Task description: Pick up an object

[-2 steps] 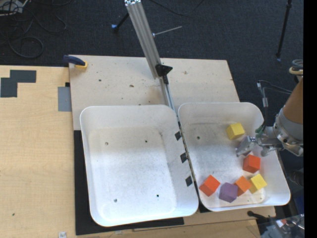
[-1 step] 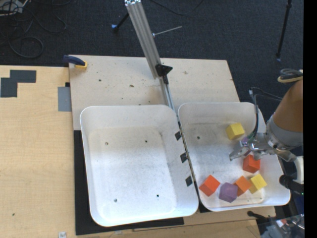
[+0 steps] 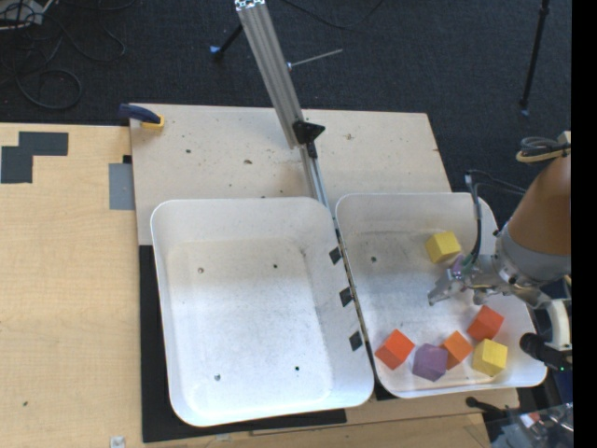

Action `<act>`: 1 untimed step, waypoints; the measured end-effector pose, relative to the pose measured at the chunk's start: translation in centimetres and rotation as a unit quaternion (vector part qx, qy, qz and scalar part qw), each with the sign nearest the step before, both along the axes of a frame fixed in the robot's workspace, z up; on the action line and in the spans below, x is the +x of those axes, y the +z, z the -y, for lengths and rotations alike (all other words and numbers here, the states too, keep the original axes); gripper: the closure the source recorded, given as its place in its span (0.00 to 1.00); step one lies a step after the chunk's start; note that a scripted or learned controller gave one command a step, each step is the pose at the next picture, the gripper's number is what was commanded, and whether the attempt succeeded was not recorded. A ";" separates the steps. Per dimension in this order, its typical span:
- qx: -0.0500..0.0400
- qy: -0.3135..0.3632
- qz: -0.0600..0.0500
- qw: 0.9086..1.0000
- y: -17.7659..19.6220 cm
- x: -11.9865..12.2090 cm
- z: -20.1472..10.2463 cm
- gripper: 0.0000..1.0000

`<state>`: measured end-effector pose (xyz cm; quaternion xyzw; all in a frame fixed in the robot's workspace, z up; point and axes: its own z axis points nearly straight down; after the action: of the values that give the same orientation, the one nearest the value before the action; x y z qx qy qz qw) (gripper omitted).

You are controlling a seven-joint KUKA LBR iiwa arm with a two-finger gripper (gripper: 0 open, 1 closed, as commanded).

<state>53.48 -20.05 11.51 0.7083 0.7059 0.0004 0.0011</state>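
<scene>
White plastic is framing the scene: two shallow bins are sitting side by side on the bench (image 3: 373, 147), the left bin (image 3: 187, 231) beside the right bin (image 3: 392, 203); the grey arm (image 3: 546, 222), its orange band showing above the wrist, is reaching in from the right and hanging its end effector (image 3: 457, 283) over the right bin's middle; whether that end effector is spread or pressed together cannot be told from this angle, and no block is showing between its tips; a yellow cube (image 3: 444, 246) is lying just beyond the end effector, toward the bin's far side; five more blocks are clustering along the near edge of the same bin; an orange-red cube (image 3: 395, 348) is sitting at the left of the cluster, a purple block (image 3: 430, 362) just beside it, a small orange block (image 3: 457, 346) touching the purple one's right side, a second yellow cube (image 3: 490, 357) lying near the front right corner, and a red-orange cube (image 3: 485, 324) resting just behind it, close under the arm; a slanted metal rail (image 3: 275, 63) is rising from the bench behind the bins.
</scene>
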 end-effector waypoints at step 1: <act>0.001 -0.004 -0.003 1.000 0.6 -0.2 0.0 1.00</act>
<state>53.29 -20.10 12.16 0.7108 0.7034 -0.0009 -0.0021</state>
